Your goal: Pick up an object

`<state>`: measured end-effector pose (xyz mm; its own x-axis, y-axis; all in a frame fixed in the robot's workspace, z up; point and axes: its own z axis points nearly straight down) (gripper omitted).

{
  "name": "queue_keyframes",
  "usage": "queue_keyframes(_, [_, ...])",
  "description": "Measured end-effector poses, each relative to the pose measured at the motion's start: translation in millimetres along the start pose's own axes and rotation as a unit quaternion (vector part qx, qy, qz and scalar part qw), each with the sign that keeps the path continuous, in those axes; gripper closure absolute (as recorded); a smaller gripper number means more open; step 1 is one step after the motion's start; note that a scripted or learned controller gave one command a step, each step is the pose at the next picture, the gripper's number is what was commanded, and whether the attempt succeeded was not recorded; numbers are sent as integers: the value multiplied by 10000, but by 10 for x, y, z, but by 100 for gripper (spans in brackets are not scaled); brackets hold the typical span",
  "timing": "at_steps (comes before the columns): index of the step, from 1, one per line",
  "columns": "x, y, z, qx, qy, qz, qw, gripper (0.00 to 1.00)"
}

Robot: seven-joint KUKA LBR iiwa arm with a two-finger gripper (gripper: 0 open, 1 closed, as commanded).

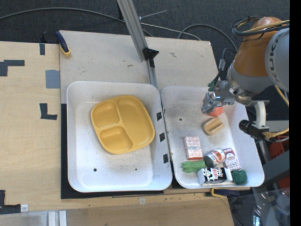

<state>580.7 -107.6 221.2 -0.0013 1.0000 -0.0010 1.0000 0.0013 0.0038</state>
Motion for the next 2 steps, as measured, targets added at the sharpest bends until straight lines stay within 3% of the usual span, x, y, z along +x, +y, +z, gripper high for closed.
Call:
queue_keyframes(1, [56, 12, -438, -1, 2, -8, 10000, 100])
queue_keyframes(2, [604, 186, -370, 25, 12, -27, 10000, 100])
